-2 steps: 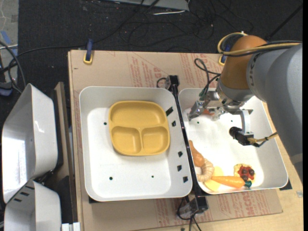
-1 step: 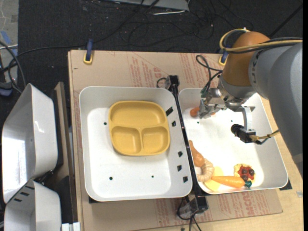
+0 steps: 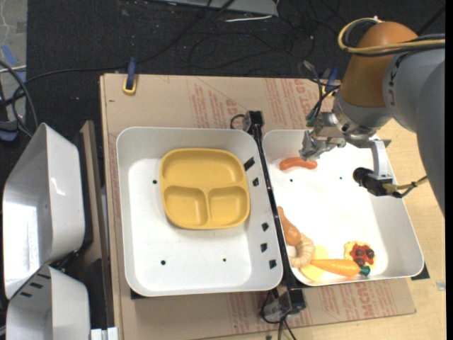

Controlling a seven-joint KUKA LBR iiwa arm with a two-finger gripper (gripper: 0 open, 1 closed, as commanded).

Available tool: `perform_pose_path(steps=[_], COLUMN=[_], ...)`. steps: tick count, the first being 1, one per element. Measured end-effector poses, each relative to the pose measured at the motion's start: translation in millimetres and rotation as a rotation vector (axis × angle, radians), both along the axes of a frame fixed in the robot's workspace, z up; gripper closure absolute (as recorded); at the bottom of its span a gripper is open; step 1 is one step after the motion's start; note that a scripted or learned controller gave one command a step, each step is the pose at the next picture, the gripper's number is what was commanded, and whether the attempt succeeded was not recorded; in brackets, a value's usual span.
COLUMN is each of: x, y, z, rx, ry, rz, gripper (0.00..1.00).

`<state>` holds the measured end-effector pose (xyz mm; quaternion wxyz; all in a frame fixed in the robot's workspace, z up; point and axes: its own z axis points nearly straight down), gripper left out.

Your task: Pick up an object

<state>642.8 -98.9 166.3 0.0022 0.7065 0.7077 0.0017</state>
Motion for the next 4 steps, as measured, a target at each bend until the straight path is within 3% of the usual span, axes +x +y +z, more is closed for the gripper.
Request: perform_pose_path(steps=[1, 2, 4], x=[5.8, 6.4, -3.7], y=[-7.3, -7.5, 99.0], z=[59.9, 77.5, 85.1], rx=[-0.001, 0.000, 0.002], ry=[-0.001, 0.003, 0.006], rz=[0.000, 0.000, 0.007], gripper=[1.00, 1.00, 1.00])
